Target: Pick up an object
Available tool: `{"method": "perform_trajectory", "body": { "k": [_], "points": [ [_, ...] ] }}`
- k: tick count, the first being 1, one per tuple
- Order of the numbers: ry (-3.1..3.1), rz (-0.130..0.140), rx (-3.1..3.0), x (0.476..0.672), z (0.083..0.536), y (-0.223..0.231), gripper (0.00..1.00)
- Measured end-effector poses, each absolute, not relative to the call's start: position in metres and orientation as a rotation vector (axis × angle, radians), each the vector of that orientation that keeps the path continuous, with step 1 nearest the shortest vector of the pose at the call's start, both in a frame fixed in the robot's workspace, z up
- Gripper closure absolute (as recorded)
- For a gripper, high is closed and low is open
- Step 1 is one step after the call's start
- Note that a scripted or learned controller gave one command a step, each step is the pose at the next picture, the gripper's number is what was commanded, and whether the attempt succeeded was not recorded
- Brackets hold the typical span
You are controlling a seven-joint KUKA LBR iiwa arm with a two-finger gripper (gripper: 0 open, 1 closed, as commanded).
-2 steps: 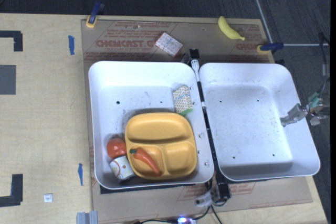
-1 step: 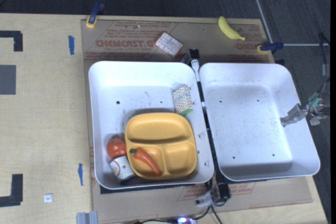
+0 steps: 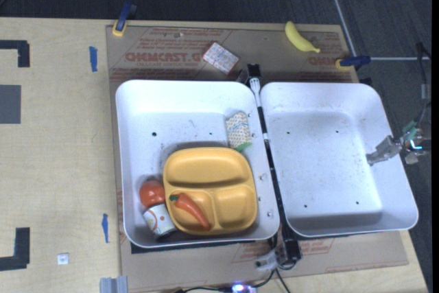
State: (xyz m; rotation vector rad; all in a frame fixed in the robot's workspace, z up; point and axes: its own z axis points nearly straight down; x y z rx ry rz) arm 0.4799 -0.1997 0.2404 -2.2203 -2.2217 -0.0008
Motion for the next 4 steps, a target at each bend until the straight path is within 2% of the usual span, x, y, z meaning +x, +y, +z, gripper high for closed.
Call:
{"method": "perform_trajectory", "body": {
  "k": [1, 2, 3, 4],
  "points": [
    [-2.222, -0.001, -2.22, 0.48, 0.24, -0.2, 0.0],
    [-2.242, -0.018, -2.227, 0.487, 0.105, -0.212, 0.0],
    [-2.244, -0.01, -2.256, 0.487, 0.12, -0.221, 1.0],
    [-2.225, -0.002, -2.224, 0.512, 0.086, -0.16, 1.0]
  ]
}}
